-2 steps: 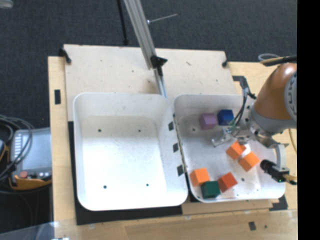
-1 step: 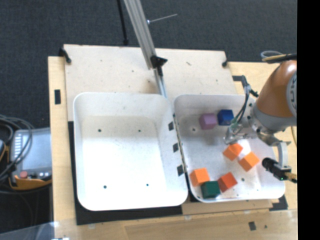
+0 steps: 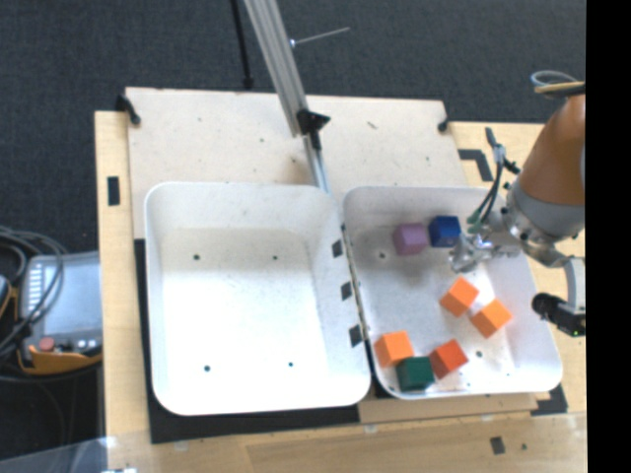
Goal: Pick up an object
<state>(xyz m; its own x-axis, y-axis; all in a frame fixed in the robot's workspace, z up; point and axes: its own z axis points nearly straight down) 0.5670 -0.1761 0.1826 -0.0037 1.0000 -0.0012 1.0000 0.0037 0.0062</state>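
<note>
two bins, seven blocks, one arm over the right bin

worktop [image 3: 116,264]: pale wood, carrying a lighter board and two shallow white bins side by side.

left bin [image 3: 168,215]: white, a few dark specks on its floor.

right bin [image 3: 370,215]: white, holds all the blocks.

purple block [image 3: 410,237]: upper middle of the right bin, just beside the blue block.

blue block [image 3: 445,230]: right of the purple one, near the claw.

orange blocks, upper pair: one [image 3: 458,297] just below the claw, another [image 3: 491,317] touching or nearly touching its lower right corner.

orange blocks, lower pair: one [image 3: 395,347] near the bin's left wall, one [image 3: 450,358] tilted to the right of the green block.

green block [image 3: 415,372]: at the bin's front wall, between the two lower orange blocks.

arm [image 3: 557,170]: grey with an orange band, reaching in from the right over the right bin.

claw [image 3: 471,254]: low over the bin, between the blue block and the upper orange pair; whether it is spread or pressed together cannot be told, and no block is seen in it.

metal rail [image 3: 281,62]: slanted, rising from the board behind the bins.
</note>
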